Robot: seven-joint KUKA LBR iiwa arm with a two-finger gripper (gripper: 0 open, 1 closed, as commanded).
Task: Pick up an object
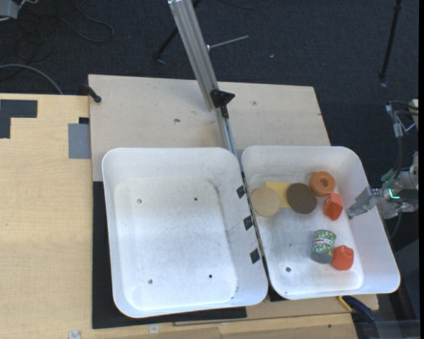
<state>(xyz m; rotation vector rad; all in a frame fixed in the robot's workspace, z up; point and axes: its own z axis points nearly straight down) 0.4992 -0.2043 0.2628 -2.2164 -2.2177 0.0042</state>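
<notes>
The right bin (367,260) holds several small objects. An orange ring (323,183) lies at the back, with a brown disc (301,198), a tan disc (265,202) and a yellow piece (275,187) to its left. A red-orange block (333,207) sits just below the ring. Nearer the front are a green-and-grey can (323,246) and a red piece (343,258). My gripper (359,206) reaches in over the bin's right rim, just right of the red-orange block, and nothing is visibly held in it.
The left bin (127,189) stands beside the right one, with a divider and black clips (246,221) between them. A slanted aluminium rail (198,51) rises behind the bins. A wooden board (35,210) lies to the left.
</notes>
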